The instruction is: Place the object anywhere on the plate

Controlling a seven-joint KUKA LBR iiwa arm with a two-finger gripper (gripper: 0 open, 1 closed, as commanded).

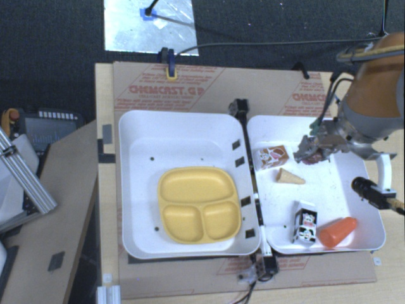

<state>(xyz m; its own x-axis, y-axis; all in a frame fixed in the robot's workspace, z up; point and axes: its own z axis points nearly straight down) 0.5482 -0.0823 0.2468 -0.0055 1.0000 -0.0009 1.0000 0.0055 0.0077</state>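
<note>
My gripper (311,149) hung over the far part of the right bin (373,230), close to that bin's far edge. Something dark and reddish sat at its tip, but the view was too blurred there for me to tell whether that was an object in my grasp or part of the gripper itself, so I could not say if I held anything.

The yellow plate (199,204), with its three compartments, lay in the left bin (136,170), toward that bin's near edge, and nothing rested on it. So the placing itself was not yet done.

The loose things all lay in the right bin. A small red and white packet (272,156) sat near the bin's left wall, just beside my gripper. A tan wedge (290,177) lay a little nearer than the packet. A small milk carton (305,226) with a cow on it stood by the near edge, and an orange carrot (337,230) lay just beside it, toward the near right corner.

I judged the task to be at its early stage: at best a pick was under way in the right bin. What was left, as I read it, was to make sure of a hold on one object, carry it across the divider between the bins, and set it down on the plate.
</note>
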